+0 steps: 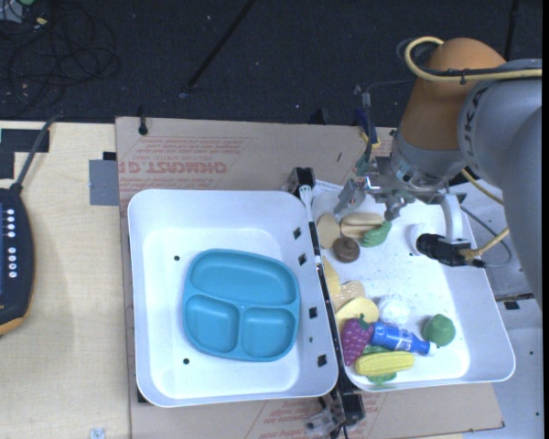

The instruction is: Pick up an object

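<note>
Plastic toy food is lying heaped at the near end of the right bin (494, 359), the side closest to the camera: a yellow corn cob (384, 364) at about six o'clock in that bin, purple grapes (354, 338) just beside it at seven o'clock, a blue tube (399, 338) touching the pile's middle, and a green ball (439, 329) at five o'clock. Nothing is being lifted, so the pick appears not yet done; every object is resting on the bin floor.

Moving farther away, a brown round piece (346, 250) is sitting at about ten o'clock in the right bin, with a tan, bread-like piece (360, 223) and a small green piece (377, 236) touching each other just beyond it. The gripper (373, 195) is hovering right above this far cluster, near eleven o'clock, and it seems to be lining up on one of these. Whether it is spread wide or closed cannot be made out from above.

Beyond that, the grey arm (503, 126) is reaching in from three o'clock, its orange band (444, 94) bending downward toward the bin.

To nine o'clock, the left bin (156, 218) is holding a blue divided tray (242, 305), untouched.
</note>
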You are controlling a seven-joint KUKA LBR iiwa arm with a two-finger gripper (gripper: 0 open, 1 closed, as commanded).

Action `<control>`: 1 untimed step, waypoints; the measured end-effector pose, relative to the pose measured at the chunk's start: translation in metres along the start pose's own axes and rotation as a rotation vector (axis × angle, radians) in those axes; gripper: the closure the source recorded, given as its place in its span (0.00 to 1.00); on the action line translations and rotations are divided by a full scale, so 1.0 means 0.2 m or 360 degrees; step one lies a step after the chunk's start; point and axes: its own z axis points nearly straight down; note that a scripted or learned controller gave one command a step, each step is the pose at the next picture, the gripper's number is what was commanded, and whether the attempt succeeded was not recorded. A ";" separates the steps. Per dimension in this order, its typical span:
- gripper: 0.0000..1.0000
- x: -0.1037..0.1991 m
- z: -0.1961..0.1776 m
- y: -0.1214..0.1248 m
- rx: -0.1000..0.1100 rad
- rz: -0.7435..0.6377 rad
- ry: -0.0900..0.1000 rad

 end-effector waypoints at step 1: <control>0.00 -0.27 0.38 -0.34 0.0033 0.0012 0.0002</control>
